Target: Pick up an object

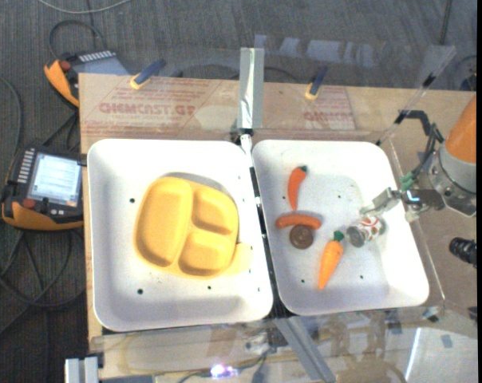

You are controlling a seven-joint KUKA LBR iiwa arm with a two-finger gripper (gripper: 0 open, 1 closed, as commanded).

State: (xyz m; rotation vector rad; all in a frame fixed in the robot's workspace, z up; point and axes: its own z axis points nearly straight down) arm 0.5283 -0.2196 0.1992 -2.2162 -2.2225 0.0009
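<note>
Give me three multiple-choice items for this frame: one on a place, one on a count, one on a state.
1. Where does the yellow tray lie?
A. left bin
B. right bin
C. on the floor

2. How many carrots lie in the right bin?
A. none
B. two
C. five

3. How does the yellow tray sit?
A. hollows facing up
B. turned upside down
C. standing on edge

Answers:
1 A, it fills the left bin's middle.
2 B, one carrot lies near the divider and another lower down.
3 A, its three hollow compartments are open to the camera.
</note>
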